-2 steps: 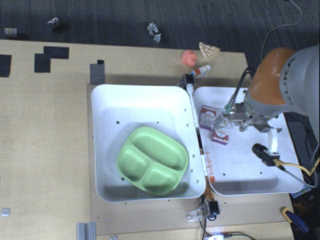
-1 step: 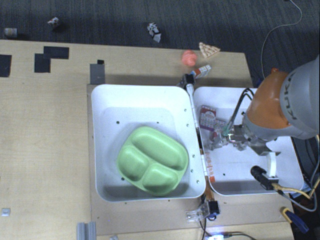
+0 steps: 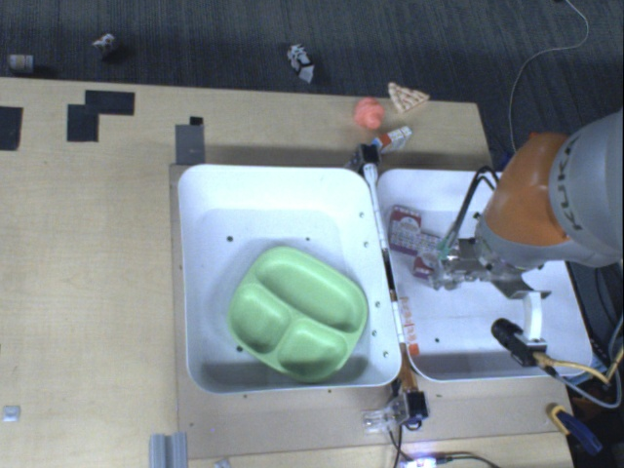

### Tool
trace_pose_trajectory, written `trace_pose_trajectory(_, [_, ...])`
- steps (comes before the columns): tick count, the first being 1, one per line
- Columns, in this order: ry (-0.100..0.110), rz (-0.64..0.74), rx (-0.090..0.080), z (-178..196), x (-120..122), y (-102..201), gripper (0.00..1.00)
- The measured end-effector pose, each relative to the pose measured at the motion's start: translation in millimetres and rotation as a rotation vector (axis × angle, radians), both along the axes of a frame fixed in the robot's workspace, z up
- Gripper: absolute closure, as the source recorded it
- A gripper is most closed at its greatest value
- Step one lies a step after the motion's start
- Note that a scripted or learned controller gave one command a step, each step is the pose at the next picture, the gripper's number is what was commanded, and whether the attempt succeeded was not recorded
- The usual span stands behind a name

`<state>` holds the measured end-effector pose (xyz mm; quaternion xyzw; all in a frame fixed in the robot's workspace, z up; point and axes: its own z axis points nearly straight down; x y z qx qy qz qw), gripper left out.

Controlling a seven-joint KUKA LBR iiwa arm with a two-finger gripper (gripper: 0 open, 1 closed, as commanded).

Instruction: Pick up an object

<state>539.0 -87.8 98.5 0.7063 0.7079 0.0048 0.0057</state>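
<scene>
- The left bin (image 3: pixel 200 261) is occupied by a green divided tray (image 3: pixel 297 310), lying tilted on the floor of the bin.
- A small red-and-white packet (image 3: pixel 408 234) is seen in the right bin (image 3: pixel 458 364), near its left wall.
- The gripper (image 3: pixel 441 269) is positioned just beside the packet; whether it is clenched or released cannot be told.

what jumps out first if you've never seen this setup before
The big green divided plate lying tilted in the left bin grabs the eye first. Next comes the grey arm with its orange band, reaching in from the right over the right bin, its gripper low beside a small red-and-white packet. A pink ball sits on the bench behind the bins.
</scene>
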Motion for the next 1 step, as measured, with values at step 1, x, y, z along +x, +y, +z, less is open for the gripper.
trace_pose_trajectory(1, [0.0, 0.0, 0.0, -0.1, -0.1, 0.0, 0.0])
